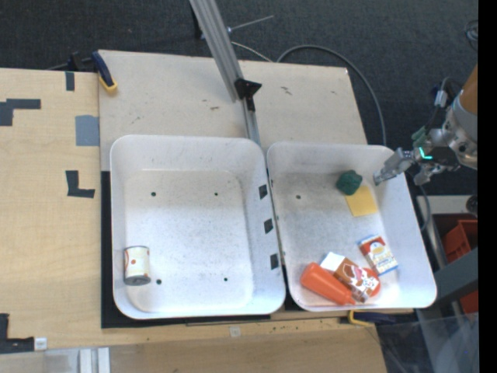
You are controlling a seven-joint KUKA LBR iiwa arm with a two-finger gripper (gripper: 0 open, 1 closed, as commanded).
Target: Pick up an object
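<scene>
On the desk (194, 107), the left bin (186, 150) held one thing, a small can (137, 265) lying near its front left corner, well away from the arm. The right bin (311, 158) carried the rest: an orange bottle (326, 284) at the front, just beside a small white piece (332, 260) and a red-and-brown packet (359, 279), with a small carton (378, 254) to their right. Farther back sat a dark green lump (349, 182), touching a flat yellow card (362, 201).

The tool (404, 165) hovered at that bin's right rim, raised and off to the side of the green lump. Nothing lay between its fingers; whether they stood apart or together could not be told at this size.

By the look of it, the pick had not been made: every object rested in a bin. Choosing a target, descending, closing and lifting all remained.
</scene>
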